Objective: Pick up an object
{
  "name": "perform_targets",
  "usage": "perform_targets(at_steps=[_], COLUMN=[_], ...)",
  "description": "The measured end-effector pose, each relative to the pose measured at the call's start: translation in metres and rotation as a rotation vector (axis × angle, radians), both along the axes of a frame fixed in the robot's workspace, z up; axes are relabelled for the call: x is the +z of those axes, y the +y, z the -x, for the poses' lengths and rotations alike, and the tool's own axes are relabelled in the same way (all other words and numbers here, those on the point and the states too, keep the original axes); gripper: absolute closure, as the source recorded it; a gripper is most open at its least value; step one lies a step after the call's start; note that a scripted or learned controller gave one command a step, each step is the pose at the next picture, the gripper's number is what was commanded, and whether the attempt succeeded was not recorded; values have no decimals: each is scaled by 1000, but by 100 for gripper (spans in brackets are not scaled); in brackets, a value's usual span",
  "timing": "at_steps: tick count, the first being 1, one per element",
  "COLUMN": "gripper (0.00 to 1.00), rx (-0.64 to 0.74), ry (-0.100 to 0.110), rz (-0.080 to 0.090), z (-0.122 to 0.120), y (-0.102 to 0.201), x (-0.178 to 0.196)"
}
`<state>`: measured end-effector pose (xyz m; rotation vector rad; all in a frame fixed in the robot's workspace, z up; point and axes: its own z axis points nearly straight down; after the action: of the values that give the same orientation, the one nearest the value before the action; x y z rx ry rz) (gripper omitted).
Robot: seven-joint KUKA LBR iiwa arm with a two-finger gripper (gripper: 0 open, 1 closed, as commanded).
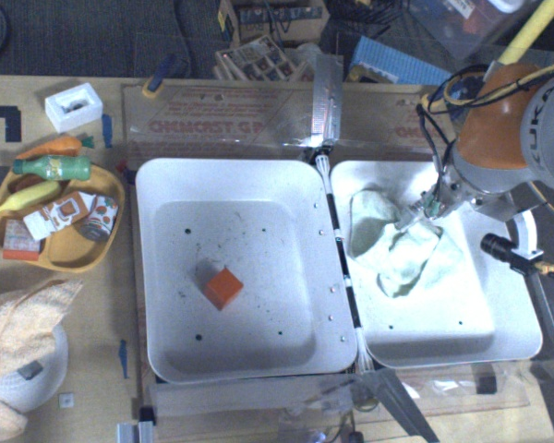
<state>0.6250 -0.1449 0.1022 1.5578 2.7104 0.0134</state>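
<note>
End effector (pixel 427 209): over the right bin (pixel 512 335), touching a pale cloth (pixel 402 252); grip state unclear.
Orange block (pixel 224 287): left bin (pixel 166 247).

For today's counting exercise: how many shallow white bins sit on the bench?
2. The left bin holds an orange block; the right bin holds a crumpled pale cloth, which may hide something underneath.

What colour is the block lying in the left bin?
Orange: the block shows it best in the camera view, against the white left bin.
</note>
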Motion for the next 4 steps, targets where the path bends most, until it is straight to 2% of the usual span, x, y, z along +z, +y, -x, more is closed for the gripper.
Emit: perform_targets(at_steps=[1,2,3,4], gripper=[100,100,0,0], rx=[1,-371,-370,-465], ry=[14,13,12,12], rz=[0,-2,-2,-3], z=[-32,-29,-29,-42], y=[74,93,93,94], x=[84,105,105,147])
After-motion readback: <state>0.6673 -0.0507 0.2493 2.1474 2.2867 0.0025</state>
